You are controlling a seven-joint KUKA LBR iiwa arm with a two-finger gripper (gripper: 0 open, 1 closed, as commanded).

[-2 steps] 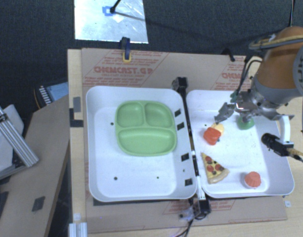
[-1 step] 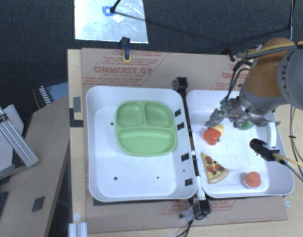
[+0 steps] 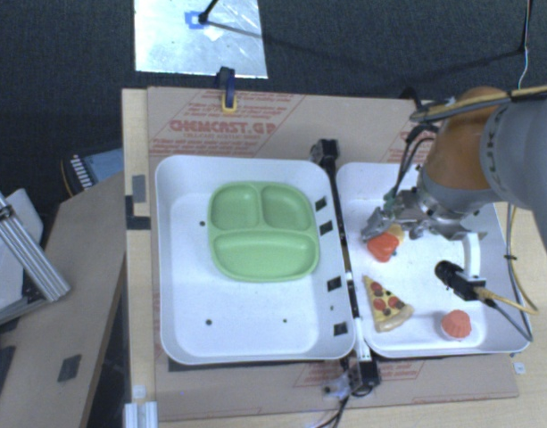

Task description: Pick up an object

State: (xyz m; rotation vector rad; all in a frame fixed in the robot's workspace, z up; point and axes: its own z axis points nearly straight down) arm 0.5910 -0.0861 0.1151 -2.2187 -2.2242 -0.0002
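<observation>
1. On the flat brown cardboard sheet (image 3: 255,114) lying under my two bins, upper middle of the frame, I read red capitals: "CHEMCAST", then letters like "GP".
2. More red print sits along its lower edge, too small to read.

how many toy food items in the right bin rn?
3. An orange-red piece at the gripper, upper left; a pizza slice near the front left; a red-orange piece at the front right. The arm may hide more.

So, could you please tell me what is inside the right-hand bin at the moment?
The right bin holds a pizza slice toy, a red-orange toy and an orange-red toy at the gripper. The arm covers the bin's far part.
</observation>
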